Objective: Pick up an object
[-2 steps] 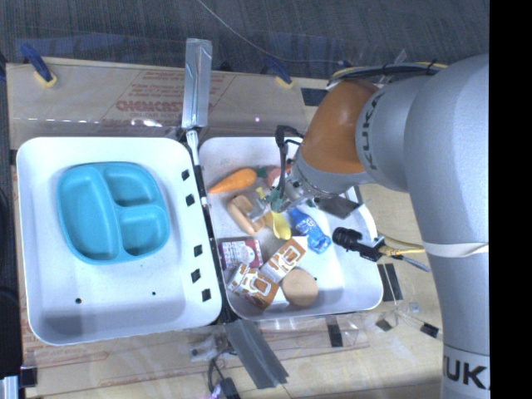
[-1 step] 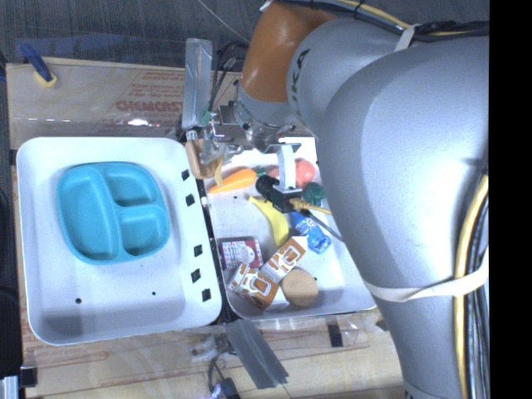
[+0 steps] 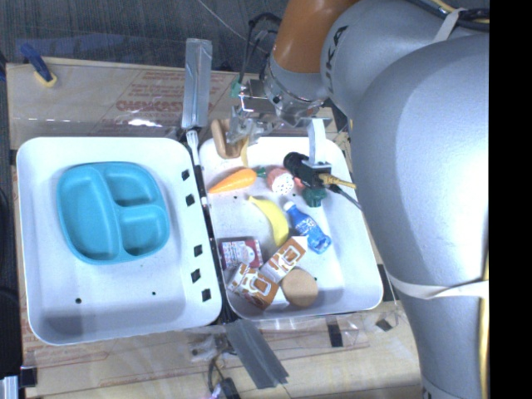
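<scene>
End effector (image 3: 241, 127) hovers over the right bin's (image 3: 357, 289) far corner by a tan wooden block (image 3: 223, 140); grip state can't be told

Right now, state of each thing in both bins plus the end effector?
End effector: over the right bin's far-left corner.
Blue tray: flat in left bin.
Carrot: lying flat.
Banana: lying flat.
Blue bottle: on its side.
Snack boxes: piled, tilted.

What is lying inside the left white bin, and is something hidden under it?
Inside the left bin lies one blue divided tray, flat, with three compartments that look bare. Whatever lies under the tray is covered by it, so I cannot tell.
</scene>
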`<control>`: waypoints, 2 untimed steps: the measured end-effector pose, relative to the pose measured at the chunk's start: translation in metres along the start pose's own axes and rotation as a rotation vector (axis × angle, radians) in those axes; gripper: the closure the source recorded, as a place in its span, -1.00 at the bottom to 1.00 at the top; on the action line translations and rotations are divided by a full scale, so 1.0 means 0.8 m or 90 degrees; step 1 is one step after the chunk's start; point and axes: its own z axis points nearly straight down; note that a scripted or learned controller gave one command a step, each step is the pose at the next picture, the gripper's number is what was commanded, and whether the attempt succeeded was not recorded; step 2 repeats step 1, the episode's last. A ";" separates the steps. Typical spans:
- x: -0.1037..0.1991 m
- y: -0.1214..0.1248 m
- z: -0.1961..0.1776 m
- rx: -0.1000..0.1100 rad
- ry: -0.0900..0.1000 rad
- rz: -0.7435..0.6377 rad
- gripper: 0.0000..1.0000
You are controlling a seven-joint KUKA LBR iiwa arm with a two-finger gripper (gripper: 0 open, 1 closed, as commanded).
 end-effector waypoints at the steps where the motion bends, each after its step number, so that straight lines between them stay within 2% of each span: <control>1: -0.013 -0.094 0.029 0.005 0.000 0.034 1.00; 2: -0.013 -0.094 0.029 0.005 0.000 0.034 1.00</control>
